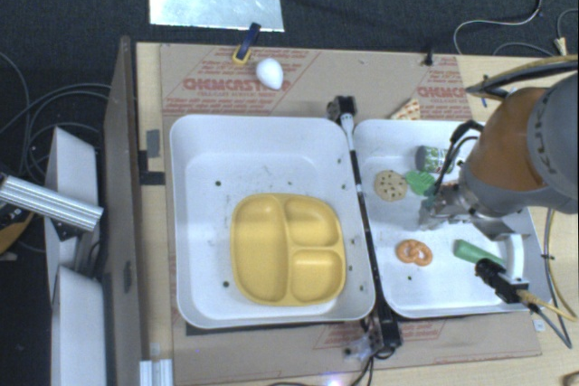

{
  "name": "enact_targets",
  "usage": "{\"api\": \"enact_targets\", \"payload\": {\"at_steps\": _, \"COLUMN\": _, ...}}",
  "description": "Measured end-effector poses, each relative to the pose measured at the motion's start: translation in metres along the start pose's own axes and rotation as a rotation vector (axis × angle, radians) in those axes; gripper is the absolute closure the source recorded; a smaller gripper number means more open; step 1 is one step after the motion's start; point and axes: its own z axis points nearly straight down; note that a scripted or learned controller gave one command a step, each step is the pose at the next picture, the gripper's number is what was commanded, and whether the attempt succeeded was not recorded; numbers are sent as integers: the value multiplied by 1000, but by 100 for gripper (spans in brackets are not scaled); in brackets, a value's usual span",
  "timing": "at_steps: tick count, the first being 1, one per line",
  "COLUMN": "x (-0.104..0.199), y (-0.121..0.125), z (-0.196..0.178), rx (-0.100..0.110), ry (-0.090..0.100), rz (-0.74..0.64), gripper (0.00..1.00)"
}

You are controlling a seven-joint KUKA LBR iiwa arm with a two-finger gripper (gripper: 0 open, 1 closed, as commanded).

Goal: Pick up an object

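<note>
The right bin [398, 298] holds a round speckled cookie [391, 185], an orange pretzel [414, 253], a green piece [420, 183] beside the cookie, a green-labelled can [431, 159] near the far wall, and a green stick-shaped item [471, 251] at the right. My gripper [434, 214] is low in this bin. It sits between the green piece and the pretzel, just right of the cookie. The grey wrist and orange band hide its tips, and I see nothing held in it.
A yellow divided plate [288, 247] lies in the left bin [208, 149]. A white egg [270, 72] and a small blue and yellow tool [244, 46] lie on the cardboard behind the bins. An orange wedge [407, 110] lies behind the right bin.
</note>
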Motion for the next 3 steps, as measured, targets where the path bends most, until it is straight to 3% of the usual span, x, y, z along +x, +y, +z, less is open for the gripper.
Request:
{"api": "enact_targets", "payload": {"at_steps": 1, "x": 0, "y": 0, "z": 0, "rx": 0, "ry": 0, "rz": -1, "gripper": 0}}
{"api": "enact_targets", "payload": {"at_steps": 2, "x": 23, "y": -36, "z": 16, "rx": 22, "ry": 11, "rz": 0, "gripper": 0}}
{"api": "enact_targets", "payload": {"at_steps": 3, "x": 22, "y": -33, "z": 4, "rx": 16, "ry": 10, "rz": -2, "gripper": 100}}
